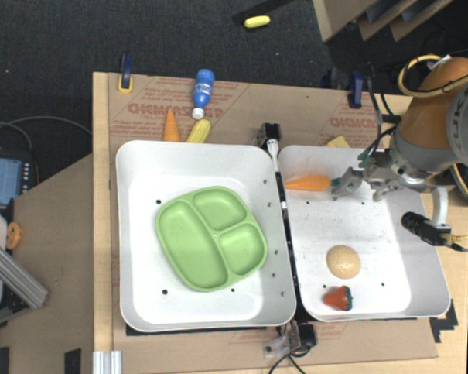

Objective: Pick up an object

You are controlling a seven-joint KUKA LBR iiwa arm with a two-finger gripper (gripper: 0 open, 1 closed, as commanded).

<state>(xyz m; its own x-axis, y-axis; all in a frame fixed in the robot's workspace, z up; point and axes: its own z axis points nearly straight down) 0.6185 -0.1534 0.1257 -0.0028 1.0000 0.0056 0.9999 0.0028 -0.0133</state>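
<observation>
Carrot (308, 182) lies just beside the lowered pincer (362, 185).

Green divided plate (211, 237) in left bin (137, 186)

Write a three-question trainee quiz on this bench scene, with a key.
1. True or false: the green divided plate lies in the left bin.
2. Which item lies nearest the pincer? A) carrot B) beige egg-shaped item C) red strawberry-like item
3. Fill in: the blue-capped bottle lies on the ___, outside both bins.

Key: 1 true; 2 A; 3 cardboard.
</observation>
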